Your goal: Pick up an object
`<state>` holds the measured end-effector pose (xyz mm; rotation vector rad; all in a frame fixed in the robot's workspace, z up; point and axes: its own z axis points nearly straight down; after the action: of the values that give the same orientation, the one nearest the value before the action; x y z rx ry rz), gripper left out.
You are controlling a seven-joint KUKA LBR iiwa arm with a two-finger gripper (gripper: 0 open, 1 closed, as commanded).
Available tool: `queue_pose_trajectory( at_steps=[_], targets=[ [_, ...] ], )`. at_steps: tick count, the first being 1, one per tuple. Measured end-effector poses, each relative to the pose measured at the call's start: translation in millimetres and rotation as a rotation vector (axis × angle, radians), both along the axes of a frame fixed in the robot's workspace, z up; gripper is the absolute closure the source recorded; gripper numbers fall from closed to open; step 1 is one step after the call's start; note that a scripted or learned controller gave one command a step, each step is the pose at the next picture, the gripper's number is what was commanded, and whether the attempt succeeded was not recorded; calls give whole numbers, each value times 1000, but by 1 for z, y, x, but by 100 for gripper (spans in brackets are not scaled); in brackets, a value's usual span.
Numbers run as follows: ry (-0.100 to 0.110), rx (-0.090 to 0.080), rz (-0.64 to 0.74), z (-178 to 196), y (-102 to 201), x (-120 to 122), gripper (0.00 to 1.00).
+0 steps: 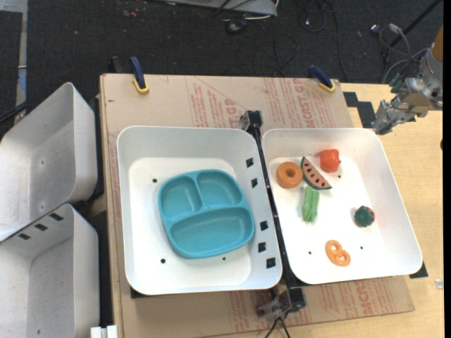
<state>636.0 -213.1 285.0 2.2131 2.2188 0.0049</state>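
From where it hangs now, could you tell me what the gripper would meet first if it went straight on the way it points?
Probably the upper right corner of the right bin. The gripper points down and left toward it from just outside; depth is unclear, so height above the rim is uncertain.

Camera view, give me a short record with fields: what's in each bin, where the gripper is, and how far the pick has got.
left bin: teal divided tray
right bin: orange ring, watermelon slice, red piece, green pod, dark green piece, orange pretzel
touching: watermelon slice lies between the orange ring and the red piece, close against both
gripper: over the right bin's far right corner, above the rim
pick: not yet made; nothing seen at the gripper
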Motion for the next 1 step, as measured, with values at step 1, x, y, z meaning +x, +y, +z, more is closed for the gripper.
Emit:
queue_pose_trajectory(
  at_steps=[1],
  targets=[
    [9,5,4,-18,51,-8,100]
  ],
)
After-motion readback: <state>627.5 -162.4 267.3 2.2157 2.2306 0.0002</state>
